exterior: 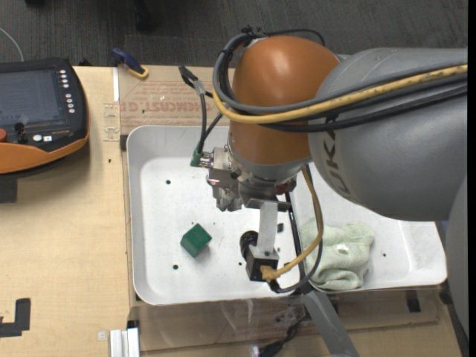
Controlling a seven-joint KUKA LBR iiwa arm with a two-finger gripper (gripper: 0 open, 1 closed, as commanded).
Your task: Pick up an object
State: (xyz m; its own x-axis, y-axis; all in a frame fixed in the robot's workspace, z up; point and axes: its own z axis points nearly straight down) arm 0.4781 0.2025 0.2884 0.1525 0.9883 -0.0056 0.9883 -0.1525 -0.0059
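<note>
**A:** Status on the pick?

**B:** Not done, by the look of it. Cube (195,240), green, sits on the bin floor, lower left of frame centre, turned corner-on to the camera. Nothing touches it.

**A:** Other candidates?

**B:** Cloth (341,255), pale and bunched, at the lower right of the bin (132,199). It's also lying on the floor, not lifted. Its left edge is behind the arm's cabling.

**A:** Gripper?

**B:** Gripper (230,190) is at frame centre under the orange band, up and right of the cube. Near it but apart. Spread or closed up: can't tell, the wrist blocks the tip. Nothing visibly in its grasp.

**A:** So what's left?

**B:** Basically everything, I'd judge. Pick a target, line up over it, descend, clamp, lift. Cube is the nearer one and has bare floor all round it.

**A:** Anything outside the bin that matters?

**B:** No. Pendant (37,117) is at the upper left on the bench, and cardboard (160,99) lies past the bin's top edge. Both are well apart from the work.
</note>
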